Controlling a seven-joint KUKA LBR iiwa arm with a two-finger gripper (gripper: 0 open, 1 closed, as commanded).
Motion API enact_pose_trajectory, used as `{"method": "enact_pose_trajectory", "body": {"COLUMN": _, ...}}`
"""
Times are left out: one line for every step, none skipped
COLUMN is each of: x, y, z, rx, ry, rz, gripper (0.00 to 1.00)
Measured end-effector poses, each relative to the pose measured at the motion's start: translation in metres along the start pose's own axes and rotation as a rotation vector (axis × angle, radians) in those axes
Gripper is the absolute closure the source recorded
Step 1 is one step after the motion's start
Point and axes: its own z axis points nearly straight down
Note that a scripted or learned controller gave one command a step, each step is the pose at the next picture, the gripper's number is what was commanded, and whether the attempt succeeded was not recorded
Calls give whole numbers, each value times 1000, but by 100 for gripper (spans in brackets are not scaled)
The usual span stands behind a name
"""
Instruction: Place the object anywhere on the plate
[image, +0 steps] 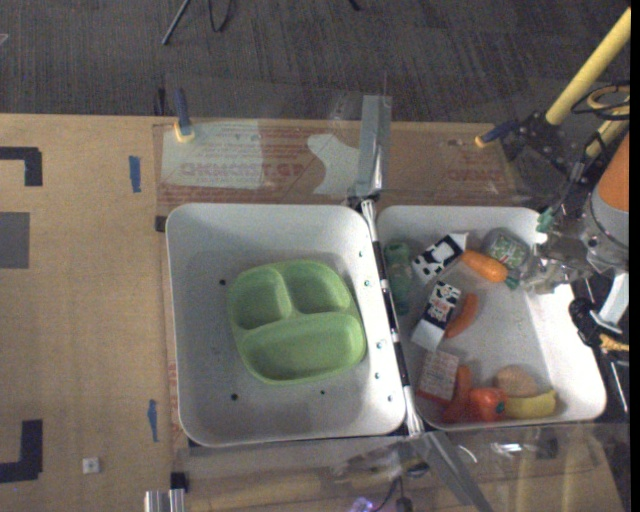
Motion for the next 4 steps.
{"method": "enact_pose_trajectory", "body": {"x": -11, "y": 4, "z": -38, "rx": -1, "ry": -2, "rz": 110, "gripper": 100}}
{"method": "enact_pose_trajectory", "body": {"x": -42, "y": -52, "z": 12, "rx": 5, "ry": 0, "rz": 355, "gripper": 100}}
{"method": "enact_pose_trajectory", "body": {"x": 72, "y": -86, "z": 54, "rx": 6, "ry": -1, "rz": 364, "gripper": 100}}
{"method": "enact_pose_trajectory", "body": {"x": 172, "y": -99, "z": 14, "rx": 1, "ry": -1, "rz": 48, "gripper": 100}}
